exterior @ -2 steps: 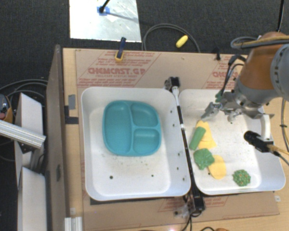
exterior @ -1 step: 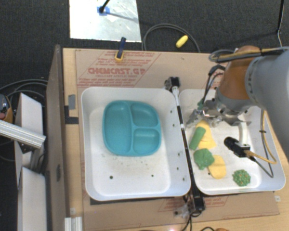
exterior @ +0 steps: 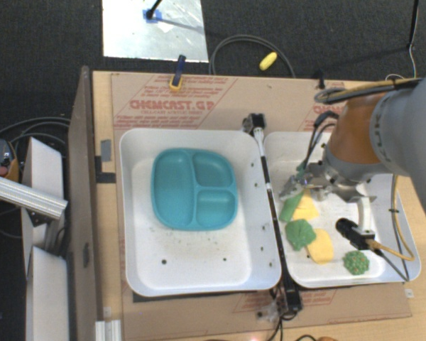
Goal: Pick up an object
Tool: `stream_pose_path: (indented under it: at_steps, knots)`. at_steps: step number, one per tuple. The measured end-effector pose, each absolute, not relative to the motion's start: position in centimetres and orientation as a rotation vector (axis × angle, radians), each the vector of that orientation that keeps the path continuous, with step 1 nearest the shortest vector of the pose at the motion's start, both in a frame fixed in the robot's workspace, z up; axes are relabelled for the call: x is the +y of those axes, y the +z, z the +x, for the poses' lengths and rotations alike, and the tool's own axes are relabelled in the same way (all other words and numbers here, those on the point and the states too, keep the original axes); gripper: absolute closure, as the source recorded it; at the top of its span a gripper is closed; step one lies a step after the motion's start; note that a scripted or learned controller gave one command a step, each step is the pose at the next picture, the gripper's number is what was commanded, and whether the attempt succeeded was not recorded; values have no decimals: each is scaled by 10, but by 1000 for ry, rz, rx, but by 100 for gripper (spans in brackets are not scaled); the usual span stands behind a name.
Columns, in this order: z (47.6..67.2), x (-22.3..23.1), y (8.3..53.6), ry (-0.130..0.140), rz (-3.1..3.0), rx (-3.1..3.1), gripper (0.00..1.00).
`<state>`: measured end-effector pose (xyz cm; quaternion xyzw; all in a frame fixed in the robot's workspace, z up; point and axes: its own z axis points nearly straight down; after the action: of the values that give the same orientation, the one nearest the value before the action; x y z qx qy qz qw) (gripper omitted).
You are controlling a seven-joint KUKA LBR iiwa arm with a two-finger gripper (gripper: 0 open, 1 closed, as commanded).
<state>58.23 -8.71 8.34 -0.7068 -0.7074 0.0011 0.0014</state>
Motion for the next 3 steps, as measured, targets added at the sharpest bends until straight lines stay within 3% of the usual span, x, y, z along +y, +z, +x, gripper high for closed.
stream_pose_path:
  at_steps: [1,2,3]
  knots:
    - [586,-87,97,-6,-2222,-2228,100]
    - [565,-87,186,-9,-2224,-2229,100]
    - [521,-147,246,-2,-2233,-2221,100]
